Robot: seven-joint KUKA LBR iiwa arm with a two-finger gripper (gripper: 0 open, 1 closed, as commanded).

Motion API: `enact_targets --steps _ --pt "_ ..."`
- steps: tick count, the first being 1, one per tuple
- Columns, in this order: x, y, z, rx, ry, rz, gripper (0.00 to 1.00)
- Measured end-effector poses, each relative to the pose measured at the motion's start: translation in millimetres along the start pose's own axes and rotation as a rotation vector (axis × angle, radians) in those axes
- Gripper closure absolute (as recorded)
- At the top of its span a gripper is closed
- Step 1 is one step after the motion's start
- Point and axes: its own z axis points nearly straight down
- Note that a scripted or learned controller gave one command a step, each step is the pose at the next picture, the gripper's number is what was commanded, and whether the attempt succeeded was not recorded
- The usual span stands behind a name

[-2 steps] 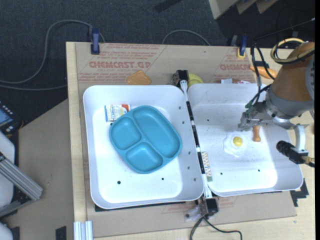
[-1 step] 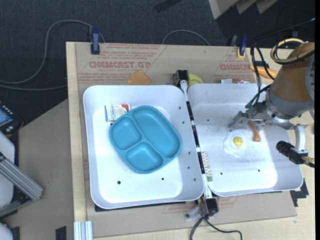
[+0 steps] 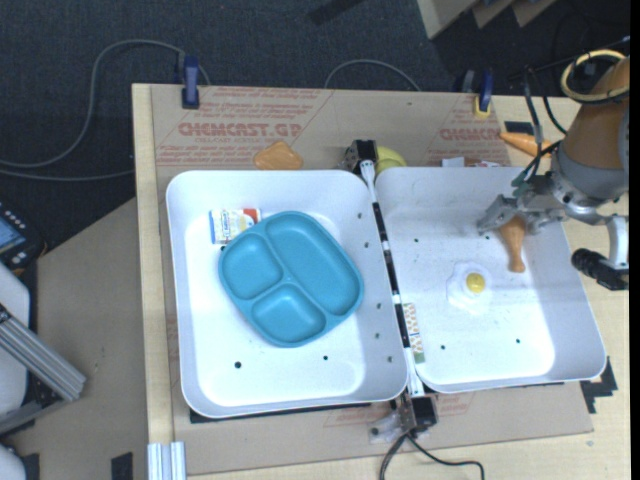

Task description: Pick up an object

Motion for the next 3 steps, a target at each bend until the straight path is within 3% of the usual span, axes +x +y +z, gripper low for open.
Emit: enact_targets --steps 1,2,3 --pt "2.2 -1.0 -11.5 0.000 0.001 -0.001 1.00" --pt "-7.2 32.9 -16.4 0.000 0.001 -0.003 1.00" --pt "-6.5 31.5 -16.1 0.004 0.004 -0.002 0.00"
